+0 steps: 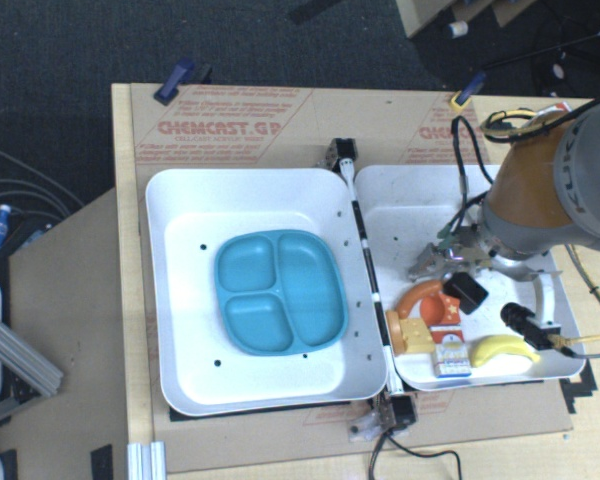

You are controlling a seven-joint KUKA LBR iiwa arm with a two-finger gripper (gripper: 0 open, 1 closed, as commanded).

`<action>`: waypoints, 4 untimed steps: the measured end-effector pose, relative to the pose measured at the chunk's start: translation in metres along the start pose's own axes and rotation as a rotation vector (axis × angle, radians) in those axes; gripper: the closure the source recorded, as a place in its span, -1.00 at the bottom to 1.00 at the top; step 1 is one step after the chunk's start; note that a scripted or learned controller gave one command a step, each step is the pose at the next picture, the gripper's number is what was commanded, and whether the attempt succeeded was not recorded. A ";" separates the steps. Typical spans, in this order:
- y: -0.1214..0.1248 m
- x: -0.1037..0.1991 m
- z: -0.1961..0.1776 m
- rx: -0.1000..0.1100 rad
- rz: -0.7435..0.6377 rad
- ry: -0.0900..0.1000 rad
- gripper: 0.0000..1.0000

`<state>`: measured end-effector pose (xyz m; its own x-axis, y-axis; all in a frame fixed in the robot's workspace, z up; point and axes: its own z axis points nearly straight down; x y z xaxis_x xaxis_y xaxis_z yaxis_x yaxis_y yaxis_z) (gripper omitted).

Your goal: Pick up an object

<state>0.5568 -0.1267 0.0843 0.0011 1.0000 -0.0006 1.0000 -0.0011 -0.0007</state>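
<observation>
1. Camera view: I see the gripper [450, 256] low in the right bin [400, 193], just above the orange item [428, 298]; the banana [502, 351] lies near.
2. I cannot tell the claw's state.
3. I judge nothing lifted yet; grasp and raise remain.
4. The blue tray [278, 290] sits in the left bin [180, 268].

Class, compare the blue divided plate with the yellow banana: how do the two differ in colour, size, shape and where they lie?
The blue divided plate is far larger than the yellow banana. The plate is a rounded rectangle with three compartments; the banana is a slim curved shape. The plate lies alone in the left bin; the banana lies among other items at the near edge of the right bin. Both rest flat in white bins.
</observation>
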 end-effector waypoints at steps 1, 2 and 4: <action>0.058 0.021 -0.001 -0.002 -0.002 0.001 -1.00; 0.058 0.021 -0.011 -0.004 -0.002 0.000 1.00; 0.103 0.025 -0.001 -0.001 -0.002 0.000 -1.00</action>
<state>0.6599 -0.1023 0.0848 -0.0008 1.0000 -0.0002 1.0000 0.0008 0.0004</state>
